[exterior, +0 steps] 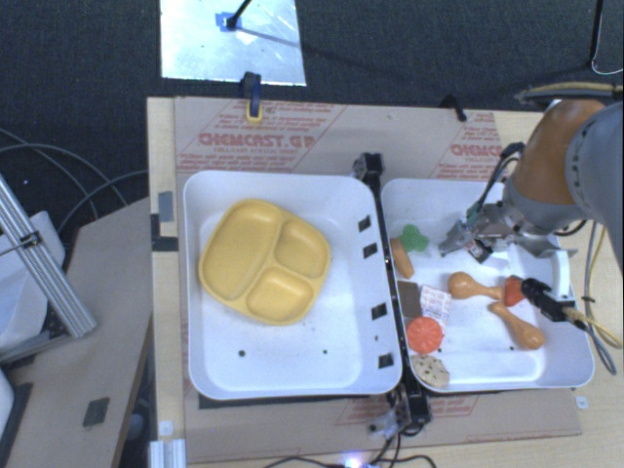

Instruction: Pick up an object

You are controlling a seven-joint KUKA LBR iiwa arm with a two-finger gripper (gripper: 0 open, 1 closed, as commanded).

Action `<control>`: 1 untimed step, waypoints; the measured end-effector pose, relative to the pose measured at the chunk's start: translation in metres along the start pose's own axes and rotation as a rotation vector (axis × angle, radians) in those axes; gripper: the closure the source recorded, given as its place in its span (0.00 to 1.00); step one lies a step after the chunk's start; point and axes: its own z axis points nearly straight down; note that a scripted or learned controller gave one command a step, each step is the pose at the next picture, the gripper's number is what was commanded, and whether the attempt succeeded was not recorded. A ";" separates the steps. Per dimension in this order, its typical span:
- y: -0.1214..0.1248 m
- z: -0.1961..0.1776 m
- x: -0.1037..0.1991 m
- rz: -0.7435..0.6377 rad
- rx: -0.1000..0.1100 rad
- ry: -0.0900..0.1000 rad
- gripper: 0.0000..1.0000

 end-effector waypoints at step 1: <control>0.001 0.014 -0.002 -0.002 0.030 0.020 0.00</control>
